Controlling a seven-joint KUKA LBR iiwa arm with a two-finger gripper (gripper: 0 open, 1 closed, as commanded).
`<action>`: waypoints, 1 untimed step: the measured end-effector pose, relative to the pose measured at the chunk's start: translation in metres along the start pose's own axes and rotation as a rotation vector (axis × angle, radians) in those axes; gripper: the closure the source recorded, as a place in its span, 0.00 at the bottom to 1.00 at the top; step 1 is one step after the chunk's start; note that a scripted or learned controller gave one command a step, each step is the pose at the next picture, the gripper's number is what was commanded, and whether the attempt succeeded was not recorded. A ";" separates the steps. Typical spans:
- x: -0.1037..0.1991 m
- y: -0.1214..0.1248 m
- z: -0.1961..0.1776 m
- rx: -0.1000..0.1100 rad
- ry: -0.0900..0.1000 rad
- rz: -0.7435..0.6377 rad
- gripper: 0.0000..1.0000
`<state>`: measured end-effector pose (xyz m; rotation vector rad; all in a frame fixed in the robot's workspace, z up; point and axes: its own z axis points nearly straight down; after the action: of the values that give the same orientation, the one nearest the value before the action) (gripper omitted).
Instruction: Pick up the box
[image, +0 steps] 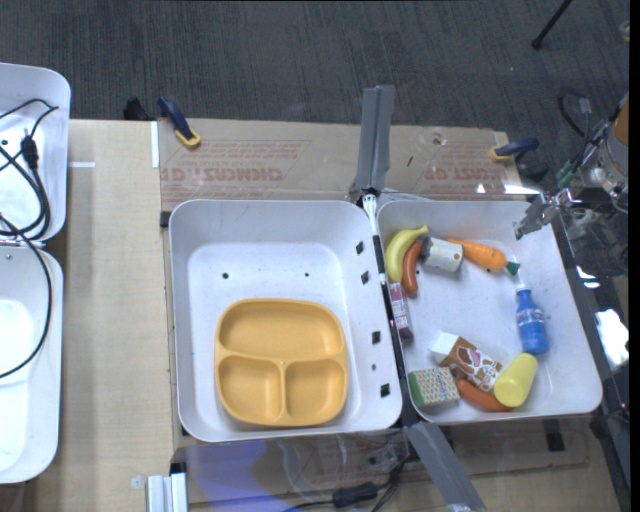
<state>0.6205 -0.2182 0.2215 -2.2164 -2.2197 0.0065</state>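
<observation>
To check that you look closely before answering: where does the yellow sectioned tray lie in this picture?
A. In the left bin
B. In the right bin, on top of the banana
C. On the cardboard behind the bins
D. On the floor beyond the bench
A: the yellow sectioned tray rests flat on the floor of the left bin, while the banana lies in the right bin among the other small items.

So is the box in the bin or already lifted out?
In. The box lies flat on the right bin's floor among the toys; the tool is apart, at the bin's far rim.
</observation>
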 end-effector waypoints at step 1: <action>-0.001 -0.037 0.100 0.003 0.006 -0.096 0.00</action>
<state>0.5824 -0.2188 0.1217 -2.1033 -2.3190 0.0026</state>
